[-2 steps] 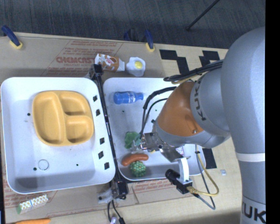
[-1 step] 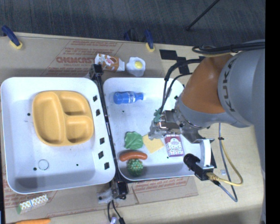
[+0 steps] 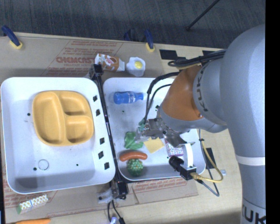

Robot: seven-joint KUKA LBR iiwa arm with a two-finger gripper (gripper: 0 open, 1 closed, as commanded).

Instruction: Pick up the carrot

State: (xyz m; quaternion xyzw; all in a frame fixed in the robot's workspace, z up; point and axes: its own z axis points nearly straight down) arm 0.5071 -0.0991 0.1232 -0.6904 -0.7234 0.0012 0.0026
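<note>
The carrot (image 3: 133, 156), a short orange-red stick, lies flat near the front edge of the right bin (image 3: 130, 84). A knobbly green vegetable (image 3: 136, 167) touches its near side. My gripper (image 3: 146, 131) hangs over the bin's middle, just behind and to the right of the carrot. It is above a green leafy piece (image 3: 132, 139) and a pale yellow slice (image 3: 154, 146). Nothing shows between its fingers.
A blue bottle (image 3: 127, 97) lies at the back of the right bin. The left bin (image 3: 11, 125) holds a yellow divided tray (image 3: 63, 116). A small carton (image 3: 107, 62) and a white-yellow toy (image 3: 136, 66) sit behind the bins. The arm's bulk covers the right bin's right side.
</note>
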